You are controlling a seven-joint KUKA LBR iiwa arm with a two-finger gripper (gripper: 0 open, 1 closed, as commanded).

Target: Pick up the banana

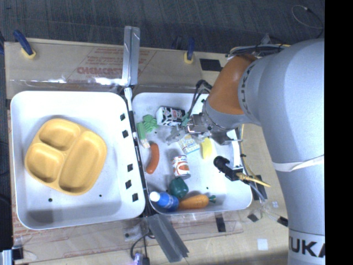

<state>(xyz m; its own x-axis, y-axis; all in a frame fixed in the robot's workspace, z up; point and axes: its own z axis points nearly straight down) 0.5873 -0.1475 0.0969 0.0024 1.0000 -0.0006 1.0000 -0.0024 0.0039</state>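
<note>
The banana (206, 147) lies in the right bin (208, 180) just beside the pincer (191, 128), grip state impossible to tell, a packet (190, 145) crowding its left, bare floor toward the carrot (194, 202).

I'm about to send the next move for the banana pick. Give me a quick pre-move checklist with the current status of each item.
1. Banana found, lying in the right bin: ok.
2. Gripper centred over the banana: not ok; it sits toward the view's upper left of it, nearer the cow-patterned toy.
3. Banana clear of neighbours: cannot tell; the small packet lies close beside it, and contact is unclear.
4. Banana lifted: not ok; it rests on the bin floor.
5. Banana's upper end free of the wrist overhead: cannot tell.
</note>
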